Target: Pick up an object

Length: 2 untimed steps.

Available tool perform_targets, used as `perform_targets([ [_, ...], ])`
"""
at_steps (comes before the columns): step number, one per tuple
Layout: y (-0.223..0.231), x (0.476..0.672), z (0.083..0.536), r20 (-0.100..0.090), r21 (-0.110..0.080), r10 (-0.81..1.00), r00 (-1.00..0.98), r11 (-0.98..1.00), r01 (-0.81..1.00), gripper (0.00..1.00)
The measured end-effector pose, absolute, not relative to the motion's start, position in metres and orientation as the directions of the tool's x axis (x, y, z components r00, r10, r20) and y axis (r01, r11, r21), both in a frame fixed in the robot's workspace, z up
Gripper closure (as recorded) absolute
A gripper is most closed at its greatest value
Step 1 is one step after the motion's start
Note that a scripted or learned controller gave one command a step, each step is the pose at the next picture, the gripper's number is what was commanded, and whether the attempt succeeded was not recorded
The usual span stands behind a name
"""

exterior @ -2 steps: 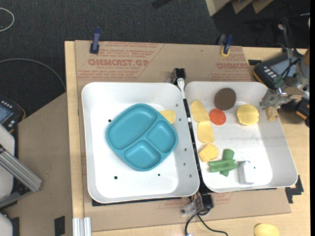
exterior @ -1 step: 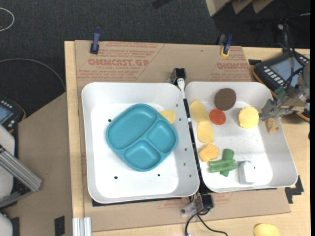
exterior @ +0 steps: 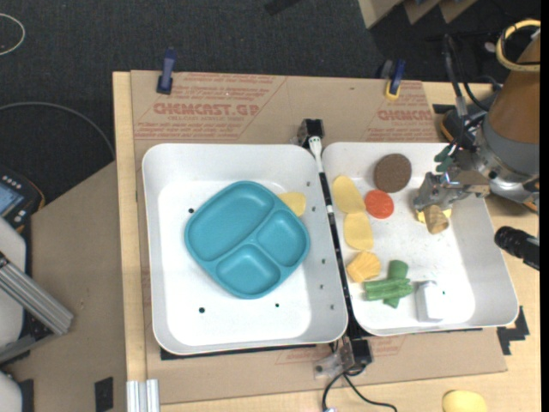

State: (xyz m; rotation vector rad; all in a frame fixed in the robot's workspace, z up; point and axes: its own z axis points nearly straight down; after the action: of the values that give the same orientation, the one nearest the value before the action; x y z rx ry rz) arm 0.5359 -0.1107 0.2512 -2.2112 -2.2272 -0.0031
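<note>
My gripper (exterior: 436,202) hangs over the upper right part of the right bin (exterior: 480,256). Its tip is right at a small tan piece (exterior: 438,221), which shows just below it; whether that piece is gripped is unclear. To its left lie a brown disc (exterior: 393,172), a red ball (exterior: 379,203) and three yellow pieces (exterior: 347,193), (exterior: 358,228), (exterior: 363,266). A green piece (exterior: 388,286) and a grey block (exterior: 426,300) lie near the front of the bin.
The left bin (exterior: 171,299) holds a blue divided plate (exterior: 247,239) with a small yellow piece (exterior: 292,202) at its upper right edge. A black clip (exterior: 311,131) sits on the ridge between the bins. Cables and the arm's body crowd the right side.
</note>
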Motion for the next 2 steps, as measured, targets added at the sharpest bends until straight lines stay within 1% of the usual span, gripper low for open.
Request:
perform_targets([
  [1,-0.092,0.515,0.248,0.002,-0.003,1.000,-0.002,0.002,1.000,1.00],
  [2,-0.056,0.486,0.233,0.002,-0.005,1.000,-0.001,0.001,1.000,1.00],
])
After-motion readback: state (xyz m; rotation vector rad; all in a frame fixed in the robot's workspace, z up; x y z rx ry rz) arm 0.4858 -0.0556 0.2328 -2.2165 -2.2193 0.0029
